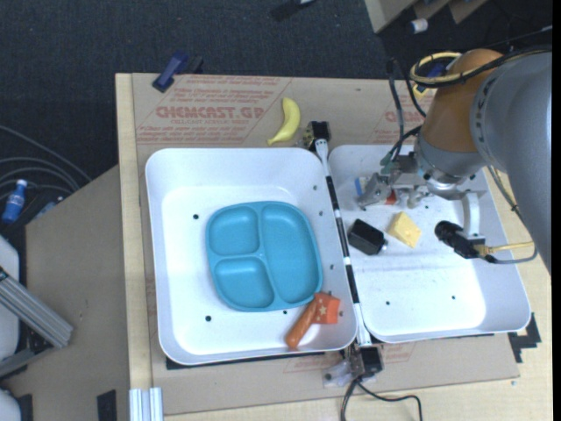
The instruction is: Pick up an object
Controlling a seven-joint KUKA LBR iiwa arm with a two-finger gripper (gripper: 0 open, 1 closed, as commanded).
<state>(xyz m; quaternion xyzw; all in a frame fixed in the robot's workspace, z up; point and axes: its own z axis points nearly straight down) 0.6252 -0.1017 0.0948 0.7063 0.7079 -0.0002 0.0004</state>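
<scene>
The worktop (131, 235) carries two white bins. The left bin (166, 191) holds one blue divided plate (263, 254) and one orange carrot toy (311, 320). In the right bin (491, 310) lie one yellow wedge (405, 230) and one black block (365, 237) (loose, presumably for picking). The claw (392, 189) hovers just beyond them; I cannot tell its state. One banana (286, 122) lies outside.

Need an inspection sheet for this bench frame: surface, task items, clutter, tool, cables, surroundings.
Surface: two white bins, left bin, right bin, on a board.
Job's things: black block, yellow wedge in right bin; blue divided plate, orange carrot toy in left bin.
Clutter: banana and blue clip on the board.
Grippers: tool low over right bin's far end.
Cables: black leads at front edge.
Surroundings: dark carpet.
</scene>
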